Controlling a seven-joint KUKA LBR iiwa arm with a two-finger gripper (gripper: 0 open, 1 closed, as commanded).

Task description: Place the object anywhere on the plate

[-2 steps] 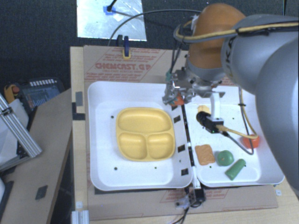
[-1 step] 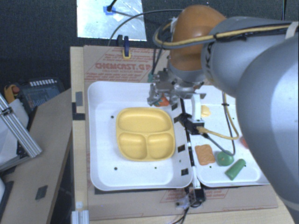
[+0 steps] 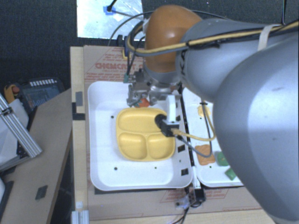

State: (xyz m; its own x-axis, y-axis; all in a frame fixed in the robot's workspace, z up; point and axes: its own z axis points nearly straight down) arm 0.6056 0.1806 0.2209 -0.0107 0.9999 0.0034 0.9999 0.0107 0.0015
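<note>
Gripper (image 3: 138,98) hangs low at the far rim of the plate (image 3: 142,134), partly masked by the wrist housing above it; something small and orange-red (image 3: 144,102) sits right at its tip, seemingly the object, but whether it is clamped, merely touched, or lying on the bin floor beside the rim I cannot tell, and the gripper's own state cannot be made out either. Largest in view: the arm (image 3: 243,92), grey, sweeping in from the right and hiding much of the right bin (image 3: 205,181). Next, the left bin (image 3: 100,139), white and shallow. In its middle, the plate: yellow, divided into compartments, all of them bare. Smaller stuff in the right bin: a tan flat piece (image 3: 203,149), two green bits (image 3: 221,160) near the arm's edge. Judgement: the step in hand is the carry or the release, with the object at the plate's far edge but not clearly over it. The next move calls for a short shift toward the plate's middle, nearer the camera, then a low release so the piece does not roll off the rim.
</note>
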